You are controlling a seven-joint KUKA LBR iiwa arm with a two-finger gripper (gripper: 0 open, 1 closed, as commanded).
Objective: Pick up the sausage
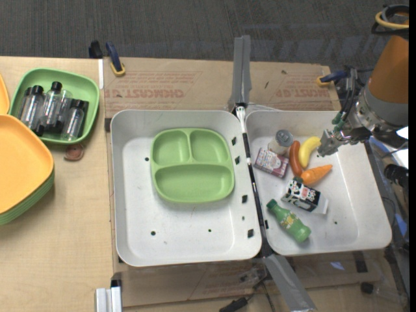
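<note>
The sausage [295, 157] lies in the right bin [364, 226], wedged between a banana [308, 149] and a carrot [316, 173]. The pincer [327, 143] hovers just right of them, empty; I cannot tell its spread.

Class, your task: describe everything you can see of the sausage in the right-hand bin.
The sausage is a short, smooth, reddish-brown toy-like piece with rounded ends, looking like plastic. It lies flat on the floor of the right bin, running roughly top to bottom in the view. A yellow banana lies against its right side and an orange carrot sits at its lower end. The gripper hovers just beyond the banana.
</note>
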